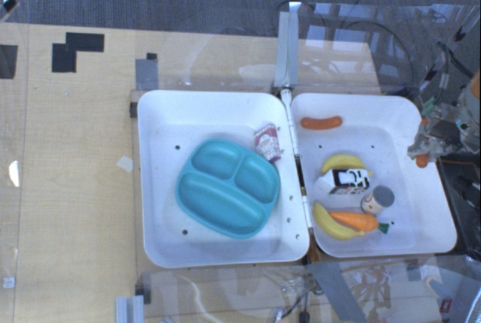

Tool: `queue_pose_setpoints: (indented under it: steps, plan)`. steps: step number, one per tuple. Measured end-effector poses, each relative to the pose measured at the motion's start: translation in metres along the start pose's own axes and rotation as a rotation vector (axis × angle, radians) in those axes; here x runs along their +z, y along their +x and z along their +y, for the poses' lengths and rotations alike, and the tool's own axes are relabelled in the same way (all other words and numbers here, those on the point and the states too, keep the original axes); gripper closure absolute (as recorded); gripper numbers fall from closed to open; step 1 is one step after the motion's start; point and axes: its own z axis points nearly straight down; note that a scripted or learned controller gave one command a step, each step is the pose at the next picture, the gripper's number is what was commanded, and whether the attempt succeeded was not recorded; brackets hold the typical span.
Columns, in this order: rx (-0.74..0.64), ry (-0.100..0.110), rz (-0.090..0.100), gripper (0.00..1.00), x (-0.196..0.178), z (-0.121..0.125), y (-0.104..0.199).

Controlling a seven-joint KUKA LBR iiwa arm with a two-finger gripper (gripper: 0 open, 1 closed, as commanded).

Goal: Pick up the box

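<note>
A small red and white box (267,142) lies in the left bin (161,239), against the far right rim of a blue divided plate (228,187). My gripper (425,146) hangs over the right rim of the right bin (409,239), far from the box and with the whole right bin between them. Nothing shows clearly between its fingers. A small orange-red spot sits just under the gripper's tip; I cannot tell what it is.
The right bin holds a sausage (322,122) at the back, two bananas (343,161) (331,221), a black and white package (345,180), a carrot (356,221) and a small grey-capped piece (377,198). A metal post (286,47) stands behind the bins' shared wall.
</note>
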Motion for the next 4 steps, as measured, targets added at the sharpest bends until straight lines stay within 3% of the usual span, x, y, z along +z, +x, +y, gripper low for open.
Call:
queue_pose_setpoints:
  steps: [1, 2, 3, 4]
  plan:
    - [-0.005, -0.004, 0.001, 1.0, -0.011, 0.002, 0.001]
    - [-0.063, 0.014, -0.001, 1.0, 0.05, 0.03, 0.016]
    - [-0.059, 0.014, -0.001, 1.0, 0.068, 0.01, 0.035]
    - [-0.063, 0.008, 0.0, 1.0, 0.056, 0.012, 0.036]
